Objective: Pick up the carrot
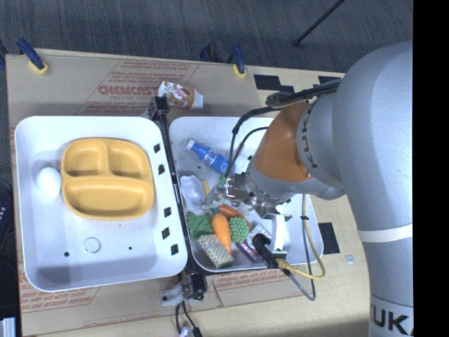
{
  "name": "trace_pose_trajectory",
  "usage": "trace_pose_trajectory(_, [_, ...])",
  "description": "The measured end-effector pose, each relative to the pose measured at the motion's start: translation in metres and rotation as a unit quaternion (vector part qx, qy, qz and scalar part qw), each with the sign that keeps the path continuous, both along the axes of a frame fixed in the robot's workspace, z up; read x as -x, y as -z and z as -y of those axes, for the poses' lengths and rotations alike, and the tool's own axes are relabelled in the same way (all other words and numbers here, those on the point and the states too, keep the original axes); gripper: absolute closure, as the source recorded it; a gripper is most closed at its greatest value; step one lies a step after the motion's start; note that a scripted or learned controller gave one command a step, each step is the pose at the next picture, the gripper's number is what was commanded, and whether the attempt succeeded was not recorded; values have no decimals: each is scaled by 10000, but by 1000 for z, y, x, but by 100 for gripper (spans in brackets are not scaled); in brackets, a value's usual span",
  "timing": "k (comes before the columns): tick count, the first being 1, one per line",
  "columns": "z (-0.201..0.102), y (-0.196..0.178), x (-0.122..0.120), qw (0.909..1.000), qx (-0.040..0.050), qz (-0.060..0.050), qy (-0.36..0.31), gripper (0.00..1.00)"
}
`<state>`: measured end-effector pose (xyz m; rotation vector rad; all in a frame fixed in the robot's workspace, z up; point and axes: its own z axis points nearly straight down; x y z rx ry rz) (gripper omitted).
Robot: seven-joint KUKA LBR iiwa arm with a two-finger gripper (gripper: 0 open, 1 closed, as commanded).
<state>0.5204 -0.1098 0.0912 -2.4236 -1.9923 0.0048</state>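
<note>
The carrot (pixel 222 230) is lying in the right bin (pixel 210 126), wedged between a green leafy piece (pixel 199 223) and a green bumpy item (pixel 239 227), with a patterned block (pixel 215 250) just below its tip. The gripper (pixel 242 201) is hanging right above the carrot's top end, and whether it has anything in its grasp, I cannot tell. The risk I'm seeing: with 3 neighbours crowding in, the grab is likely catching one of them or nudging the carrot aside.

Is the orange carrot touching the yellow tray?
Apart. The camera view shows the orange carrot in the right white bin, while the yellow divided plastic tray sits in the left bin.
</note>
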Motion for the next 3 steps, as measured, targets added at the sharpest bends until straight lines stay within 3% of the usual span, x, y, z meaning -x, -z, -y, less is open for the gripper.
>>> trace_pose_trajectory(1, [-15, 0, 45, 9986, 1, 4, 532, 0])
trace_pose_trajectory(2, [-15, -11, 44, 9987, -4, 2, 505, 100])
trace_pose_trajectory(3, [5, -134, 44, 9450, 8, 2, 3271, 100])
